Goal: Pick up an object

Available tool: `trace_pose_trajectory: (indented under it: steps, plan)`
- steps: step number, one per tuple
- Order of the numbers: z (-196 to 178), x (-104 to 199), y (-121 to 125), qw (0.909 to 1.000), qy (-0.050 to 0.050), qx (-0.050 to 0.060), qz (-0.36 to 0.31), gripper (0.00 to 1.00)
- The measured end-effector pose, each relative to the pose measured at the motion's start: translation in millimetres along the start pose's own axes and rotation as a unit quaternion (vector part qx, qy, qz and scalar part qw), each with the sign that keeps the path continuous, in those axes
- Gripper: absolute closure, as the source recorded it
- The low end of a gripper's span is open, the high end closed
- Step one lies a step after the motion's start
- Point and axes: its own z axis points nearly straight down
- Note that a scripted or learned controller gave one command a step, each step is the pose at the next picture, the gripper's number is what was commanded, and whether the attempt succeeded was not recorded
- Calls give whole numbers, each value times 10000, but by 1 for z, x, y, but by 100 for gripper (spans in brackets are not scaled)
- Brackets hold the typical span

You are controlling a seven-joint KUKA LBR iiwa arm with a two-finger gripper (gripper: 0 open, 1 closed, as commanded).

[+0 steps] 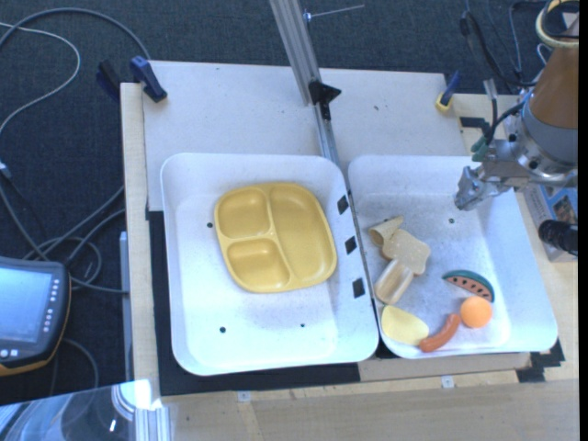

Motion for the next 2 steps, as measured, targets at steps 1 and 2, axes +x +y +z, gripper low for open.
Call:
trace_pose_trajectory:
  steps: [1,2]
  plan:
    - [15,59,-8,10000,25,50,-25,100]
    - [30,110,-15,10000,24,53,-21,100]
